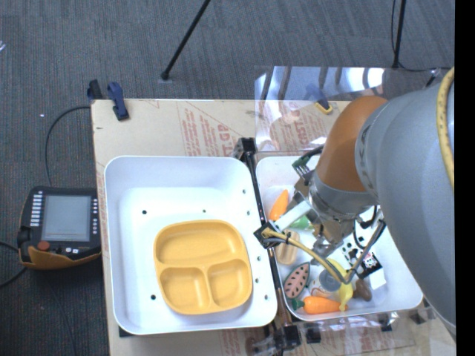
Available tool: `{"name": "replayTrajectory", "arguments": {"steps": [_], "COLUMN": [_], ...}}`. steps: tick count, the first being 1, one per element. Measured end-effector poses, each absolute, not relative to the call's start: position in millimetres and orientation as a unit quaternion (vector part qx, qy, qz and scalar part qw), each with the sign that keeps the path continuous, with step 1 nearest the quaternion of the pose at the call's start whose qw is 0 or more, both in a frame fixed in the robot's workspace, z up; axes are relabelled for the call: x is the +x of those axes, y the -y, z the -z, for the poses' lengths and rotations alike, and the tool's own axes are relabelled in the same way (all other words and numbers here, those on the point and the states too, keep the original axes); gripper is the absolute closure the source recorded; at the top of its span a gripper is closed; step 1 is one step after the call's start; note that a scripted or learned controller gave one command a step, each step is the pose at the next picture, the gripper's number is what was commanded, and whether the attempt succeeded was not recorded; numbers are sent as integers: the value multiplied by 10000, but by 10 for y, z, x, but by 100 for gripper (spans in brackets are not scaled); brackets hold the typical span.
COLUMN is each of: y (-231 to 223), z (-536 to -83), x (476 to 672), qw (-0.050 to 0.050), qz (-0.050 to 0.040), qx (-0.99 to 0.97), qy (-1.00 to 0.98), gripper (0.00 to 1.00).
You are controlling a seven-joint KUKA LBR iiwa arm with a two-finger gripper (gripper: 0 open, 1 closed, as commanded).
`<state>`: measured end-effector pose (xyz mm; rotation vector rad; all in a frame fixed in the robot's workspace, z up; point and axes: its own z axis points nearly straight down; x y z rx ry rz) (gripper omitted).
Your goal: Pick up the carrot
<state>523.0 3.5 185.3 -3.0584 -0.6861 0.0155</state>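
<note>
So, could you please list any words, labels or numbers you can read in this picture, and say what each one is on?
Red print on the cardboard sheet under the bins: seen upside down and too blurred to read.
Screen of the handheld controller left of the bench: too small to read.
Black-and-white tag in the right bin: marks too small to read.
Nothing else bears text.

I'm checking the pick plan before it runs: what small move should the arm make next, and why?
Probably shift the gripper toward the carrot at the right bin's near edge. The wrist hangs over the toy pile in that bin, while the carrot lies apart, beside a watermelon slice.
</note>
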Motion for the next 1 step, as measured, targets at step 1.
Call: {"name": "replayTrajectory", "arguments": {"steps": [1], "y": [-26], "z": [-1859], "x": [6057], "qw": [20], "qz": [-22], "qx": [-9873], "qy": [1587], "gripper": [0]}}
